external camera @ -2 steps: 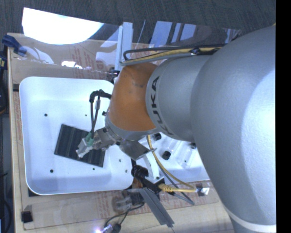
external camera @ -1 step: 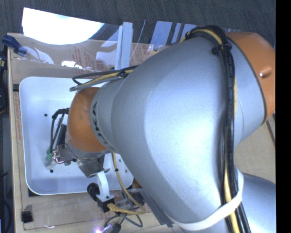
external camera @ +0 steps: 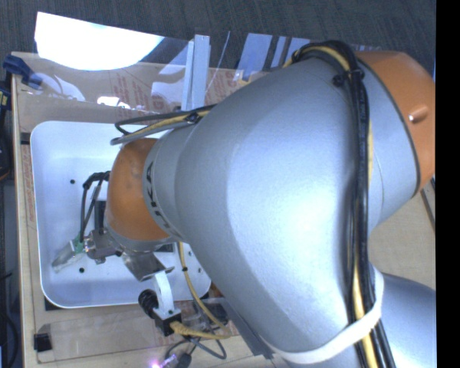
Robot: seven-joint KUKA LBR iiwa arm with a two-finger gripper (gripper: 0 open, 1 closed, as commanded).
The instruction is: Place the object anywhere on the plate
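My arm (external camera: 291, 190) looms across most of the bench, its orange band (external camera: 130, 194) over the left white bin (external camera: 50, 198); the gripper (external camera: 77, 248) sits low near the bin floor; I cannot tell its state, nor make out object or plate.

one fixed camera | above bench, slanted down | arm (external camera: 291, 205) close under lens | white bin (external camera: 50, 205) at left

Grey arm (external camera: 291, 205), orange bands, blk/yellow cables (external camera: 360, 205).
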